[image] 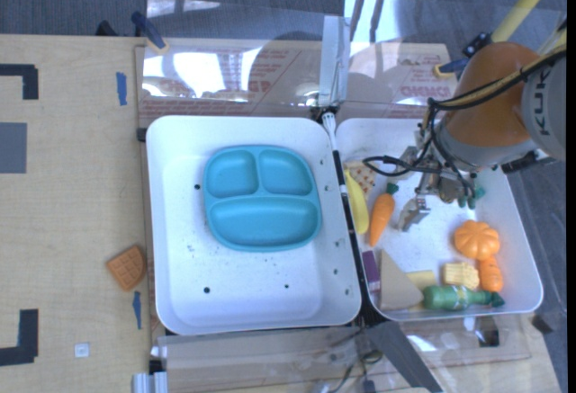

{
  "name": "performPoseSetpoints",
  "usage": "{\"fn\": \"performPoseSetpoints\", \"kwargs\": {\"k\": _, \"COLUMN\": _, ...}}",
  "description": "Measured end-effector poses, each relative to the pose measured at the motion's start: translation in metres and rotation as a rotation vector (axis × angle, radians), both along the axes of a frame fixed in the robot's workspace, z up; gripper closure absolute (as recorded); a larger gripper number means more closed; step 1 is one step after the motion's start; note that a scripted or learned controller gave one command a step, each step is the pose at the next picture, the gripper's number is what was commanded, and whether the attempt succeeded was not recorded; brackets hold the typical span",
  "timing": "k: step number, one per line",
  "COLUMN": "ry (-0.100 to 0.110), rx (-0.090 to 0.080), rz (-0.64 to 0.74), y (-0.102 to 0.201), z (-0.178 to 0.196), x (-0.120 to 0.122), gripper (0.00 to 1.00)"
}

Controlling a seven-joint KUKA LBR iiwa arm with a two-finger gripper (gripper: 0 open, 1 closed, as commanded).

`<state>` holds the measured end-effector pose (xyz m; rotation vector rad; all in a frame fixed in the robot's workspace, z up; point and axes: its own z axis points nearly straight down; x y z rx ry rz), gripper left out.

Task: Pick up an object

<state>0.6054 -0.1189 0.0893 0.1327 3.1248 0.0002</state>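
**Op:** As far as I can read it, the gripper (pixel 416 213) sits low over the right bin (pixel 526 243), fingers pointing down and a little toward the camera's left. I see two metal fingertips (pixel 408 218) with a narrow gap and nothing between them. So: narrow, holding nothing.

**Rev:** Arm pose?

**Op:** It comes in from the right. The orange band (pixel 486 99) sits above the wrist at the bin's far right corner, cables looping around it, wrist tilted down into the bin.

**Rev:** Where's the nearest pickable?

**Op:** A carrot (pixel 382 216), just beside the fingertips on their left, lying roughly lengthwise, green top away from the camera. Apart from the fingers, not touching as far as I can tell. A yellow banana (pixel 357 207) lies past it against the bin's left wall. A cracker (pixel 360 175) sits farther back.

**Rev:** Other side?

**Op:** An orange pumpkin (pixel 475 238) lies near, to the right and toward the front. A corn piece (pixel 461 274), a green cucumber-like item (pixel 459 297) and a beige wedge (pixel 399 288) are clustered along the front wall.

**Rev:** Room to move?

**Op:** There is bare white floor directly under and in front of the fingers, between the carrot and the pumpkin. The left bin (pixel 171 202) holds a blue divided plate (pixel 261 198). The dividing wall is just past the banana.
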Motion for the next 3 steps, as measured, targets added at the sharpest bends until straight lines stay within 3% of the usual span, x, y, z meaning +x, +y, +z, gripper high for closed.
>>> {"fn": "performPoseSetpoints", "kwargs": {"k": 1, "ry": 0.001, "rx": 0.001, "rz": -0.025, "y": 0.026, "z": 0.001, "x": -0.04, "gripper": 0.0}}
{"fn": "performPoseSetpoints", "kwargs": {"k": 2, "ry": -0.003, "rx": 0.002, "rz": -0.087, "y": 0.022, "z": 0.001, "x": -0.059, "gripper": 0.0}}
{"fn": "performPoseSetpoints", "kwargs": {"k": 3, "ry": -0.005, "rx": -0.002, "rz": 0.045, "y": 0.025, "z": 0.001, "x": -0.081, "gripper": 0.0}}
